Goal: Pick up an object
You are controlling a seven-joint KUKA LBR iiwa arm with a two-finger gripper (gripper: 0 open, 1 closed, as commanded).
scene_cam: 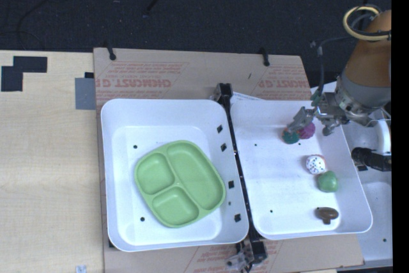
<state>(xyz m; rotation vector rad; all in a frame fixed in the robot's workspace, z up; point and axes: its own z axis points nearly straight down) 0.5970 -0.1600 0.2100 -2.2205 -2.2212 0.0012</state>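
Note:
In the right bin (275, 201), my gripper (313, 126) hangs at the far right side, its two fingers spread open. A small purple and teal object (300, 133) lies on the bin floor right at the left fingertip (298, 123), partly under it; I cannot tell whether they touch. Nearer the front lie a white dotted ball (315, 164), a green ball (328, 182) and a small brown object (326, 214).
The left bin (121, 137) holds a green divided plate (179, 183). A black divider (231, 156) runs between the two bins. The grey arm with its orange band (370, 61) comes in from the right, above the right bin's far corner.

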